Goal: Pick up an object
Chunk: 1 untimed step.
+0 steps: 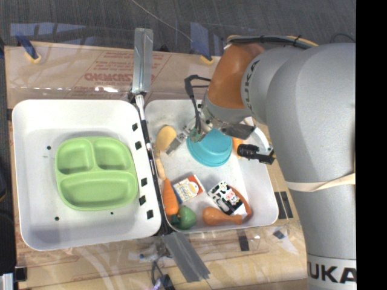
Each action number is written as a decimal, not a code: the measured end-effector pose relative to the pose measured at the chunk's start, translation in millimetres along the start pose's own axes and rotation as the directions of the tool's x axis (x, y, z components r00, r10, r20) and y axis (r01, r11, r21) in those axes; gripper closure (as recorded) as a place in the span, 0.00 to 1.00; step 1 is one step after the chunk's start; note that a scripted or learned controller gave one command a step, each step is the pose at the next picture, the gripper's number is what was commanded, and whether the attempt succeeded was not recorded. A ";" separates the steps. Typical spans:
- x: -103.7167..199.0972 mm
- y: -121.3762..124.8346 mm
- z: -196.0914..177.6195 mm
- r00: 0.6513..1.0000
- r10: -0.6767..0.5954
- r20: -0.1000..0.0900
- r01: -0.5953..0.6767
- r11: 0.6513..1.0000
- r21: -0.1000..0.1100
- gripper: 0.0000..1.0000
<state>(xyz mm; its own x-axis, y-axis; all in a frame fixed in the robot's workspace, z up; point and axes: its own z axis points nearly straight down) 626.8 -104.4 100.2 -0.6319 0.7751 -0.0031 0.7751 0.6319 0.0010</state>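
The right bin (263, 173) holds several objects. Near its back lies a teal bowl (211, 150), with a yellow rounded item (164, 137) to its left. Toward the front are an orange carrot (170, 199), a small printed carton (187, 188), a black-and-white patterned pack (224, 197), a green pepper-like item (186, 217) and an orange-brown drumstick shape (220, 217). My gripper (188, 135) reaches down at the bowl's left rim, between the bowl and the yellow item. The orange wrist band (231, 77) and grey arm cover the bin's back right.
The left bin (30, 162) holds a green divided plate (95, 173). A metal divider bar (143, 59) runs between the bins at the back. The grey arm (308, 119) blocks the right side of the bench.
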 end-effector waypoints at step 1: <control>0.5 2.0 -10.6 1.000 -0.009 0.003 0.009 1.000 -0.002 1.00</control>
<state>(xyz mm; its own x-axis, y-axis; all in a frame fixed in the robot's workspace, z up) 628.1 -102.7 110.8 -0.6386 0.7695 -0.0062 0.7695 0.6387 0.0026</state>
